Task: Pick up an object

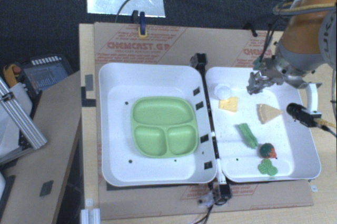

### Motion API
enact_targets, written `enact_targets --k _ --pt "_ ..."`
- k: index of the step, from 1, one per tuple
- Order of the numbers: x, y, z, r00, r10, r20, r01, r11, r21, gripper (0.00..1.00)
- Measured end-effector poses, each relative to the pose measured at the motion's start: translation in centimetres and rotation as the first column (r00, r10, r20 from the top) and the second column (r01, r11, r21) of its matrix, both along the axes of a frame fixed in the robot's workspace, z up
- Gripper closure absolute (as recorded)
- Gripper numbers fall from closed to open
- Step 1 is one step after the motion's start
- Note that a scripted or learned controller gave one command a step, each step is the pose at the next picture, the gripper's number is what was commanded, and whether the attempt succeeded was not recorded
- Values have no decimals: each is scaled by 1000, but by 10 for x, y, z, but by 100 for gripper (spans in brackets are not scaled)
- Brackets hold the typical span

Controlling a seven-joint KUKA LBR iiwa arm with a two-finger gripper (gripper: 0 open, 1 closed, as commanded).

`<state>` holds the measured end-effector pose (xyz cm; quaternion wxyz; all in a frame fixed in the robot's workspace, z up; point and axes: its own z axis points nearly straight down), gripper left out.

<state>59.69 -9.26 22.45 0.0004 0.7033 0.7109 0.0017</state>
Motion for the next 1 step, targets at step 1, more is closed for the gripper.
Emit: enact_targets --k 1 --pt "5 54 11 1000 0 0 0 1000 0 100"
